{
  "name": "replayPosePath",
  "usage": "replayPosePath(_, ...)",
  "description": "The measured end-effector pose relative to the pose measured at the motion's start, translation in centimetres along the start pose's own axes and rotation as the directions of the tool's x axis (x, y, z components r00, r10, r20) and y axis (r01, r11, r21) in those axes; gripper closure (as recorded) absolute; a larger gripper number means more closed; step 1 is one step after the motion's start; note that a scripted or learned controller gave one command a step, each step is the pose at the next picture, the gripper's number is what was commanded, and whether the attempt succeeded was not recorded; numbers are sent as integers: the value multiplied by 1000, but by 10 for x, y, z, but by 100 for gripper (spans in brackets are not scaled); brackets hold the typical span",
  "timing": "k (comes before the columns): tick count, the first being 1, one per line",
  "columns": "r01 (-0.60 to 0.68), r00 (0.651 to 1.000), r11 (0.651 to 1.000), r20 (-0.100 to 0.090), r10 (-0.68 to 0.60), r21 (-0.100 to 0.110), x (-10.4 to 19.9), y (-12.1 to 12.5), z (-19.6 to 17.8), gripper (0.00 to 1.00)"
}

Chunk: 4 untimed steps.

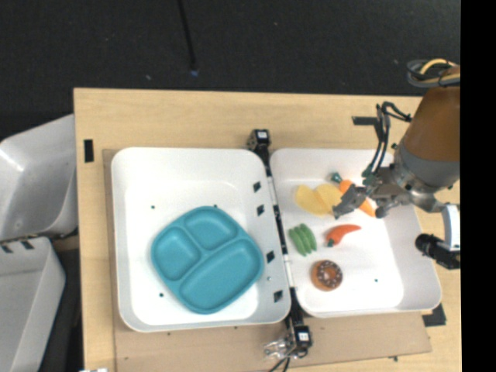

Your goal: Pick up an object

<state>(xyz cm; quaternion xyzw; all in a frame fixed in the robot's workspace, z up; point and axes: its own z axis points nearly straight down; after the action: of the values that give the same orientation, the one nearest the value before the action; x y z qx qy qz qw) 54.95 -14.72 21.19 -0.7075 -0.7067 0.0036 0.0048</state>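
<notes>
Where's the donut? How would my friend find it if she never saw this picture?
Look at the right white bin, the one with the toy food. Go to its front part, below the green vegetable and the red pepper. The donut sits there alone: it is the only round brown thing, a ring with a hole in the middle.

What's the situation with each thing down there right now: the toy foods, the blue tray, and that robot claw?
Blue tray: flat in the left bin, compartments bare.
Yellow piece: lying in the right bin, at the gripper's tip.
Green vegetable: lying loose.
Red pepper: lying loose.
Donut: lying flat, apart from the rest.
Gripper: low over the right bin, beside the yellow piece.
</notes>
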Motion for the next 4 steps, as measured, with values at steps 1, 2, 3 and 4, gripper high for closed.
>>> replayPosePath(1,3,1000,1000,2,-3,-13,0,3,-7,0)
replayPosePath(2,1,1000,1000,3,-1,-10,1,6,36,0)
replayPosePath(3,1,1000,1000,2,-1,-8,-3,-2,94,0)
replayPosePath(4,-2,1000,1000,3,2,-10,-4,-2,112,0)
